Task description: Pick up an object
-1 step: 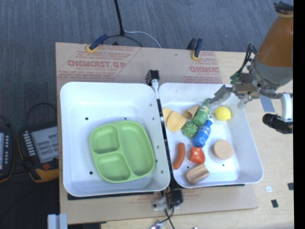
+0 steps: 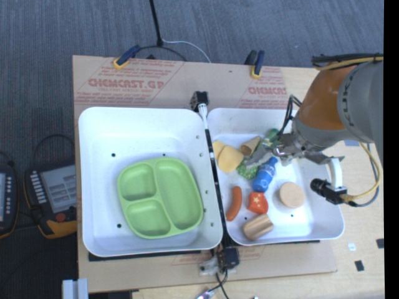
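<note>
While the grey arm reaches in at right of frame, its fingers (image 2: 265, 153) sit low among toy foods in the right bin (image 2: 324, 229), beside a blue bottle (image 2: 264, 175). Whether they are spread or closed cannot be told. A green divided plate (image 2: 161, 197) lies in the left bin (image 2: 100, 129).

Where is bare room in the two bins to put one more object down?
The left bin has bare floor around the green divided plate, widest along its far wall. The right bin is crowded in the middle, around the blue bottle, tomato and sausage; its near right corner is bare.
</note>
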`<action>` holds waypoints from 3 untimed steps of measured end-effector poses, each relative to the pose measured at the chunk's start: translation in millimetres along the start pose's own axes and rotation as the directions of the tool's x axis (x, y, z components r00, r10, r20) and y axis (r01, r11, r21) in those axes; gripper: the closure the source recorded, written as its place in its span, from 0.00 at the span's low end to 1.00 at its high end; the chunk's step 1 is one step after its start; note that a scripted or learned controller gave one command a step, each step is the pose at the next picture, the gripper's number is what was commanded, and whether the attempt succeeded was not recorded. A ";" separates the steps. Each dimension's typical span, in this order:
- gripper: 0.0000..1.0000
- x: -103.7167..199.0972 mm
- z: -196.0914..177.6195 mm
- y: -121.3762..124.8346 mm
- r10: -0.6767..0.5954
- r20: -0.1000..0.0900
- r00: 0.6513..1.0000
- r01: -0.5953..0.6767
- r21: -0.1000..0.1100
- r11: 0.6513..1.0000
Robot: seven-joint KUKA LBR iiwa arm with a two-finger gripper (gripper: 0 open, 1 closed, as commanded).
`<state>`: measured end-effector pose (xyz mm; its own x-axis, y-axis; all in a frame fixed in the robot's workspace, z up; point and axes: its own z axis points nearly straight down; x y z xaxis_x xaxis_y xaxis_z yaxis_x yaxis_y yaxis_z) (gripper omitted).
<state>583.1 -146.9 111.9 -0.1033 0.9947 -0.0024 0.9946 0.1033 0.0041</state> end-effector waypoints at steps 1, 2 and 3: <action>0.00 9.7 21.3 -24.6 -0.074 0.007 0.997 0.074 -0.012 0.997; 1.00 7.7 9.7 -23.4 -0.072 0.012 0.997 0.072 -0.016 0.997; 1.00 68.2 -110.5 -5.4 0.141 -0.001 0.990 -0.141 0.003 0.990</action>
